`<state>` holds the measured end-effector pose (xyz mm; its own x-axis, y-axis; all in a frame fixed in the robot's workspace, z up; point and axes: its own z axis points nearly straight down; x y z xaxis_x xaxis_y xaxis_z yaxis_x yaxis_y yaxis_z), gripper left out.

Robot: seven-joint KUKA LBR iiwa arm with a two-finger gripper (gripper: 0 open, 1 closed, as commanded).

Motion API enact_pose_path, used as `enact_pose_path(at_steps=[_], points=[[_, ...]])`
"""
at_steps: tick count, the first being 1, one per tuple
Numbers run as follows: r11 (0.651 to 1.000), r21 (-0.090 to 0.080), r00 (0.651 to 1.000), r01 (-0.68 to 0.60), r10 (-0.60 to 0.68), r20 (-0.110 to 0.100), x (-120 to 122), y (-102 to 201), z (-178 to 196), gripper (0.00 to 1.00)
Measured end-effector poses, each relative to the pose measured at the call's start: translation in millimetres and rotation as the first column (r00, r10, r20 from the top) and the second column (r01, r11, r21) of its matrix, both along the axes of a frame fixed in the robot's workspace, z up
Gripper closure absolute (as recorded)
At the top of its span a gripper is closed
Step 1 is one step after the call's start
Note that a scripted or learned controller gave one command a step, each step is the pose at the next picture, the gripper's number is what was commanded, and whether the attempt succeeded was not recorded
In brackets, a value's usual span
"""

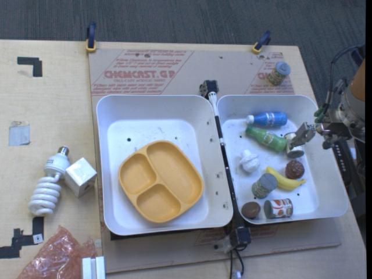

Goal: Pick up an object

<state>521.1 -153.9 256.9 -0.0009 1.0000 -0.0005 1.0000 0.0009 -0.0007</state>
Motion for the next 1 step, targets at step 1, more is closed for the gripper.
enact_pose_path(at_steps=[1], points=[[1.0, 0.0, 1.0, 0.003, -0.003, 0.0, 19.8, 4.7, -138.1, 0.0]])
